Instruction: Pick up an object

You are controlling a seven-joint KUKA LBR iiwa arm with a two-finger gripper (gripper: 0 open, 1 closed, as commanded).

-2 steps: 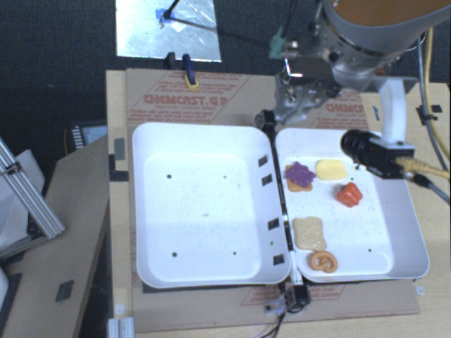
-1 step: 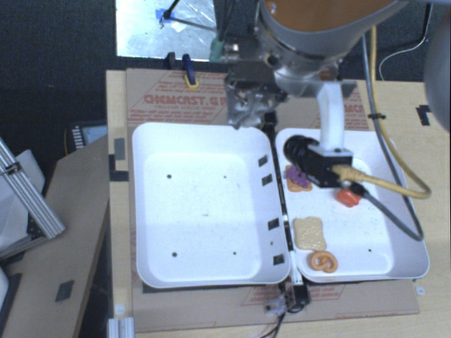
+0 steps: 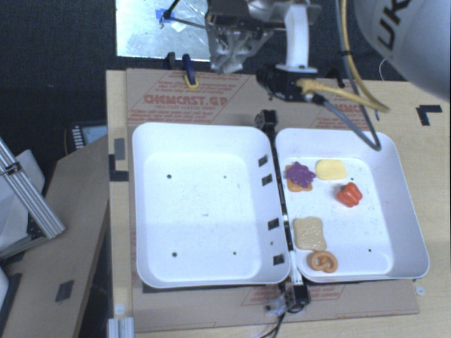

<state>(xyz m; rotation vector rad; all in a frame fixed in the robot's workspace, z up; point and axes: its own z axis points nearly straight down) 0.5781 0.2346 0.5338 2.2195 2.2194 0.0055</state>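
**Toy food sitting in right bin, arm raised behind**

Pretzel (image 3: 323, 262) lying at the right bin's (image 3: 402, 189) front edge, beside bread (image 3: 309, 232), pepper (image 3: 349, 194), cheese (image 3: 330, 169) and grapes (image 3: 301, 175). Gripper (image 3: 229, 53) hovering beyond the bins; jaw state unclear.

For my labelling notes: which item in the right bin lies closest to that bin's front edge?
The pretzel, brown and twisted, in the front-left corner; the beige toast slice lies just behind it.

Two white bins (image 3: 197, 210) of smooth, slightly glossy plastic; counter (image 3: 437, 139) of matt pale wood; beneath the bins, printed matt cardboard (image 3: 190, 97).
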